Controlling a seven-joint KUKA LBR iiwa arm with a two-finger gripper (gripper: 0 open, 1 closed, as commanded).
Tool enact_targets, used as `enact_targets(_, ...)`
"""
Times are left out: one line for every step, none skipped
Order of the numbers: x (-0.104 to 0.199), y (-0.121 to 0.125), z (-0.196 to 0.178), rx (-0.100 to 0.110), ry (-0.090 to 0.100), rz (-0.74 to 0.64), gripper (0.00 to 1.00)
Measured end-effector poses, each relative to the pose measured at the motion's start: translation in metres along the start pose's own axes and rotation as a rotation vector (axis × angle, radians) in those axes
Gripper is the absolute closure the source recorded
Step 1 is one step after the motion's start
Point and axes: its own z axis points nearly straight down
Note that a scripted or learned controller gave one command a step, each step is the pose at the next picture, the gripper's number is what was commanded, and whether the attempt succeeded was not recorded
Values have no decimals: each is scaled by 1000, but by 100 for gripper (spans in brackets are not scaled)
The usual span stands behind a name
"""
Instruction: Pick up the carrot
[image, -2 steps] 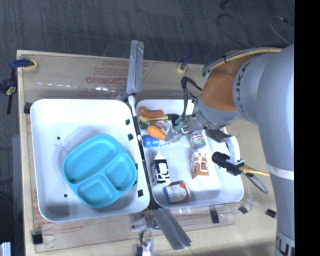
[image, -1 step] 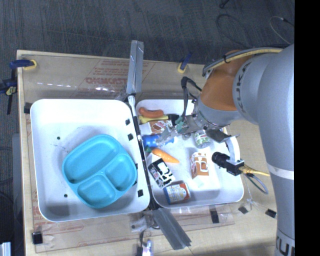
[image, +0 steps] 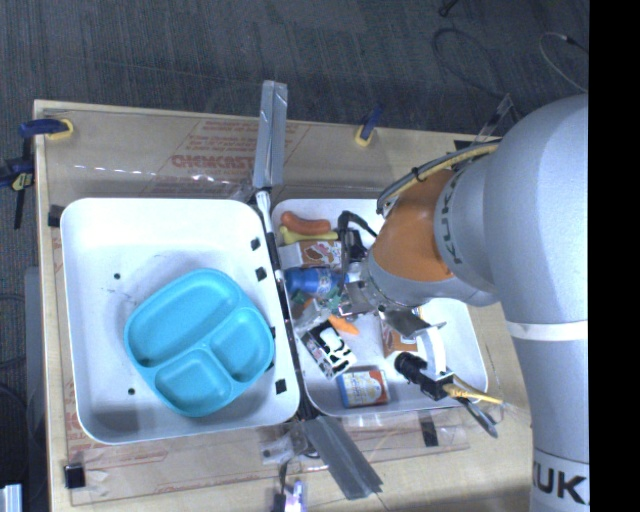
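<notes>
The carrot (image: 344, 325) is a small orange piece in the middle of the right bin (image: 470, 345), lying among other items. My gripper (image: 350, 300) hangs low over the bin just above and touching close to the carrot's upper end, under the orange wrist band. The arm's bulk hides most of the gripper, and I cannot tell whether the carrot is between its fingertips.
The right bin also holds a red sausage (image: 306, 225) at the back, a blue can (image: 309, 282), a black-and-white object (image: 330, 350) and a small orange-labelled box (image: 362, 388). A blue divided plate (image: 200, 340) lies in the left bin (image: 90, 250).
</notes>
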Motion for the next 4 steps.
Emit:
enact_targets(2, 4, -12, -7, 1, -10, 100)
enact_targets(2, 4, -12, -7, 1, -10, 0)
enact_targets(3, 4, -22, -5, 2, -13, 100)
enact_targets(46, 3, -172, 4, 5, 194, 100)
